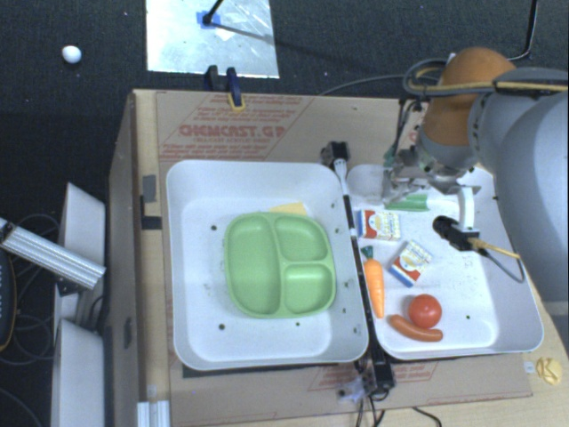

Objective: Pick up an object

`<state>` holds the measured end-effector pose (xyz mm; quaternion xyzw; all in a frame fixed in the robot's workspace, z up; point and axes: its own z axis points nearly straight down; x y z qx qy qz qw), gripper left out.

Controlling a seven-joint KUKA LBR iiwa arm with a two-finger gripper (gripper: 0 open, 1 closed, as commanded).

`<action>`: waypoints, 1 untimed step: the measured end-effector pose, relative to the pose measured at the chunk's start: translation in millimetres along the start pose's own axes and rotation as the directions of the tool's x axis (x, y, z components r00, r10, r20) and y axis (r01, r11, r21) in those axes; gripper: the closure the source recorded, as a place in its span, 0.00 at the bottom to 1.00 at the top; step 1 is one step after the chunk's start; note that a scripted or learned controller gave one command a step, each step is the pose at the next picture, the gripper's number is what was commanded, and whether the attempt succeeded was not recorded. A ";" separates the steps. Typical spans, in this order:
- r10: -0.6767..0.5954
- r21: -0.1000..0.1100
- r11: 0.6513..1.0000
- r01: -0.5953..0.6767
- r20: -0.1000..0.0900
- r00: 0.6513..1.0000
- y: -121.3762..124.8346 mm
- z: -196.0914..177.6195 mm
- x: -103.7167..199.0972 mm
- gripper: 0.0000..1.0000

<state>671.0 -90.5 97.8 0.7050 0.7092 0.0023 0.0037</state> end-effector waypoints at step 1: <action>0.000 0.000 1.000 0.000 0.000 1.000 -0.1 0.2 0.0 0.00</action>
